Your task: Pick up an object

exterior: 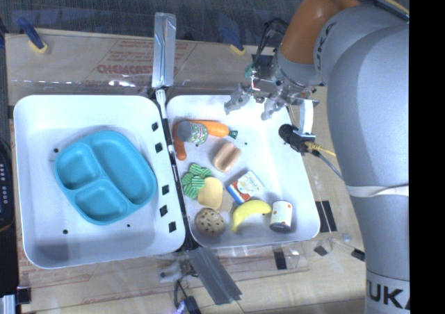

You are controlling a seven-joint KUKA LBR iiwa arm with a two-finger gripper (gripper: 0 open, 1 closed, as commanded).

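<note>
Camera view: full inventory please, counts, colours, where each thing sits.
white plastic bins: 2, side by side on the bench
blue divided plastic tray: 1, left bin
orange toy carrot: 1, right bin, top
tan toy bread roll: 1, right bin, centre
green ridged toy: 1, right bin, left side
pale yellow toy: 1, beside the green one
brown toy cookie: 1, right bin, bottom
yellow toy banana: 1, right bin, bottom
small printed carton: 1, above banana
small white can: 1, right of banana
gripper: 1, grey, over right bin's top edge
</note>
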